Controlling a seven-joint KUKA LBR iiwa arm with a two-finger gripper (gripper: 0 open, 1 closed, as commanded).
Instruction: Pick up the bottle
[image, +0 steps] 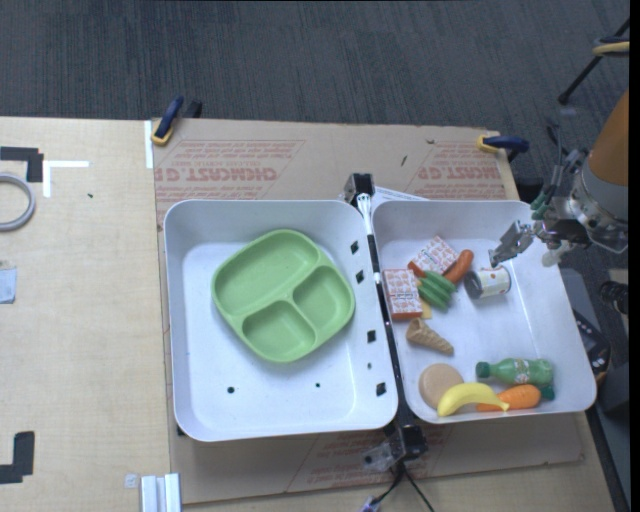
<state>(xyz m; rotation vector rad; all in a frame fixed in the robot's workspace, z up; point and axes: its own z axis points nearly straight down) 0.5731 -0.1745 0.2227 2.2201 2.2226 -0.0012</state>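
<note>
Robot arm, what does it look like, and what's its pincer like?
The arm by the right bin's far corner shows an orange band over pale grey metal. Its pincer is small, dark grey, with thin metal fingers. A bit of green shows near the wrist.

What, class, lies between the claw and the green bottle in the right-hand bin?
Nothing sits directly in the line. The claw hangs over the right bin's far right part; the bottle lies near the bin's front edge. Bare bin floor separates them. A small can lies just below the claw, and a carrot and banana crowd the bottle's front side.
</note>
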